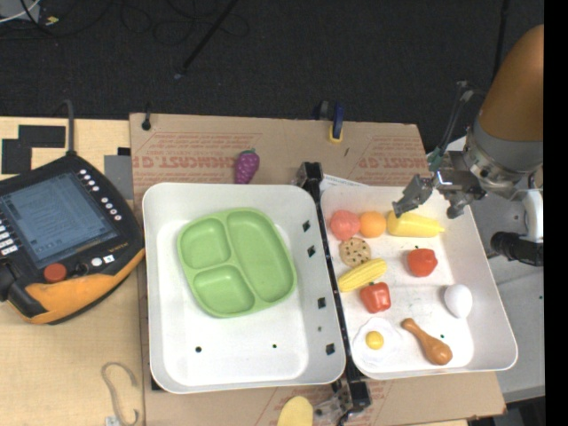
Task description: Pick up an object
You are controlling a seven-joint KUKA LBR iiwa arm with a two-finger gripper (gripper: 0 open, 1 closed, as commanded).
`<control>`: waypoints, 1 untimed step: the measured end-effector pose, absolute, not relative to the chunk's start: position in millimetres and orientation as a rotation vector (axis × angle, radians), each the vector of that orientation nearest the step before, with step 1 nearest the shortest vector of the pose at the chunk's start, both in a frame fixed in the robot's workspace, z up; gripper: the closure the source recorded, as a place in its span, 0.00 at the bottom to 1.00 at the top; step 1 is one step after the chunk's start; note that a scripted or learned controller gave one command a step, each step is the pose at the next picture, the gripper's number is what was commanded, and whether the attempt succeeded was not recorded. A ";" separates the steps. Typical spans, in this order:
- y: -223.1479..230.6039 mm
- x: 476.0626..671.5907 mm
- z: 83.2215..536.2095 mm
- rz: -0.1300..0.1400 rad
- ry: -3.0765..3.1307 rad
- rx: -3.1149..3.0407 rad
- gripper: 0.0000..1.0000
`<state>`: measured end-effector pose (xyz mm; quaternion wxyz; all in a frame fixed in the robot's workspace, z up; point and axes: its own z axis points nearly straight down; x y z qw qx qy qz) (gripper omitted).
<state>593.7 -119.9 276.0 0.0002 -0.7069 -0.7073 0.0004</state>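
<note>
The right bin [497, 327] holds several toy foods: a yellow banana [414, 227], an orange [373, 224], a pink peach [344, 224], a cookie [355, 251], a corn cob [362, 275], a red tomato [422, 261], a red pepper [376, 296], a white egg [458, 301], a fried egg [374, 337] and a drumstick [428, 342]. My gripper [433, 202] hangs open over the bin's far edge, just above the banana. Its two fingers are spread wide, and nothing is between them.
The left bin [177, 344] holds a green divided plate [236, 262]. Purple grapes [247, 165] lie on the cardboard behind it, and a yellow lemon [295, 411] lies at the front. A teach pendant [62, 229] sits at the far left.
</note>
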 end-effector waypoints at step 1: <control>-118.9 594.6 211.3 0.008 -2.217 -2.215 0.00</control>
